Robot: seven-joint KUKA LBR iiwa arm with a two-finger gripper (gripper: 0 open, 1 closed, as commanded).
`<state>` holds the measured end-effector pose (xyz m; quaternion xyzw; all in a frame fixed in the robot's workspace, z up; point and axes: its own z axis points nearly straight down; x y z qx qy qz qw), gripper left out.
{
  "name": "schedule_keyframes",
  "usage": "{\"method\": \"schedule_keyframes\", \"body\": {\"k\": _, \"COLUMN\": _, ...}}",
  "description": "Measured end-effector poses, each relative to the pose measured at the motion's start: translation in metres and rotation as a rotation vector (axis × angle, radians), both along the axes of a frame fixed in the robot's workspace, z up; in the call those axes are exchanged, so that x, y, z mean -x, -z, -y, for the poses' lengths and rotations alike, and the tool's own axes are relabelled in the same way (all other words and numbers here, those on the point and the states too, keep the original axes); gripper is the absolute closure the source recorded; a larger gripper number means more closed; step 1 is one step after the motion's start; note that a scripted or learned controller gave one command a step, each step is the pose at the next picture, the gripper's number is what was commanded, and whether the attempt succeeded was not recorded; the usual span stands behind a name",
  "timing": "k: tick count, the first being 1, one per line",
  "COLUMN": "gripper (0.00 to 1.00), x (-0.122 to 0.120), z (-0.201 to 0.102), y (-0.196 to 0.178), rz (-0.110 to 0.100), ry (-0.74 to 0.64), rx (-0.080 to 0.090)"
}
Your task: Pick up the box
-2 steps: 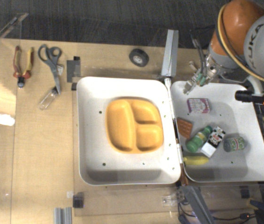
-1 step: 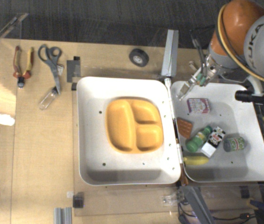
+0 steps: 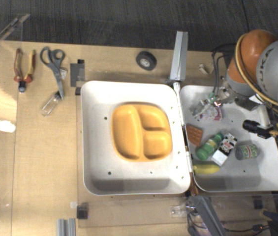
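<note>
A yellow banana is seen at the right white bin's front rim, crowded beside a small white-and-black box and green bottle; the fingers' state cannot be told.

Left bin: you have a yellow divided tray at its centre. Right bin: green bottle, banana at the near edge, small can. On your worktop: scissors, red-handled pliers, tape roll.
</note>
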<state>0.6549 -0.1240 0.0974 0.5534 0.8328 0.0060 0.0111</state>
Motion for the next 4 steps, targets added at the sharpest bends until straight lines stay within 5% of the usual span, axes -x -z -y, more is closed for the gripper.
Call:
{"method": "schedule_keyframes", "body": {"k": 1, "gripper": 1.00, "x": -0.004, "z": 0.000, "y": -0.016, "rz": 0.014, "ry": -0.003, "rx": 0.004}}
{"method": "schedule_keyframes", "body": {"k": 2, "gripper": 1.00, "x": 0.061, "z": -0.092, "y": -0.090, "rz": -0.016, "ry": -0.114, "rx": -0.001}}
{"method": "schedule_keyframes", "body": {"k": 3, "gripper": 1.00, "x": 0.028, "z": -0.133, "y": -0.164, "rz": -0.018, "ry": 0.226, "rx": -0.006}}
{"method": "schedule_keyframes", "body": {"k": 4, "gripper": 0.00, "x": 0.028, "z": -0.133, "y": -0.164, "rz": -0.019, "ry": 0.225, "rx": -0.006}}
